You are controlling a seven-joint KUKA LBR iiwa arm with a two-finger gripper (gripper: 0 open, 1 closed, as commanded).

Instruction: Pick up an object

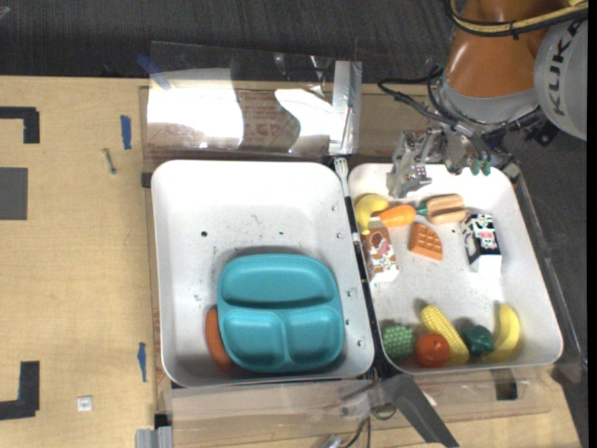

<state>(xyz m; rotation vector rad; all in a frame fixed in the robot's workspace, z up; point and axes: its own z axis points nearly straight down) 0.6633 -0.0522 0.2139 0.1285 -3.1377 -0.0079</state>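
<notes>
White plastic makes up two bins on the desk. The left bin (177,203) holds one teal divided tray (278,311) lying over one orange item (214,336). The right bin (534,287) holds two bananas (506,329), one corn cob (444,329), one tomato (431,348), one waffle (425,241), one carrot (396,216) and one milk carton (481,237). The gripper (415,164) hovers over its far left corner; I cannot tell how its grasping part stands.

The right bin's (536,250) middle floor lies bare between a toy cluster near its back-left corner, carrot (398,216) and waffle (426,242) included, and a front row from corn (444,330) to banana (507,329). A teal tray (279,312) crowds the left bin's (187,213) front; its back half is open.
</notes>
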